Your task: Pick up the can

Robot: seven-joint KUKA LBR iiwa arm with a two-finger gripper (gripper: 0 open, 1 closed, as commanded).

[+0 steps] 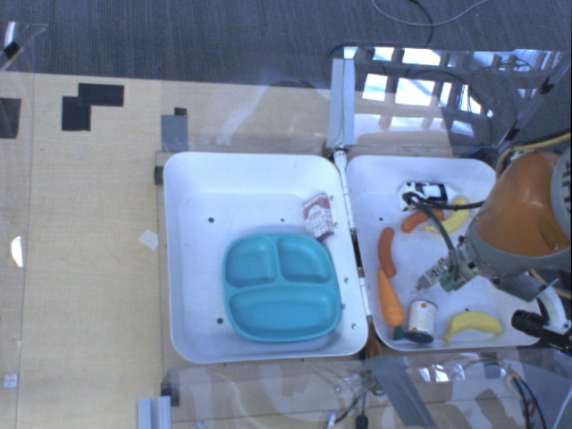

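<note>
Approach step: jaws (440, 276) hovering just above-right of can (421, 318), opening unclear; needs short descent over it.

The end effector (440, 276) hovers just above the can (421, 316) in the right bin (375, 177).

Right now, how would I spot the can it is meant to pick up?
Look in the right white bin, along its near edge. The can lies there on its side, between the carrot and the banana. It is the only short, pale cylinder among long orange and yellow toy foods, with a round end facing the camera.
</note>
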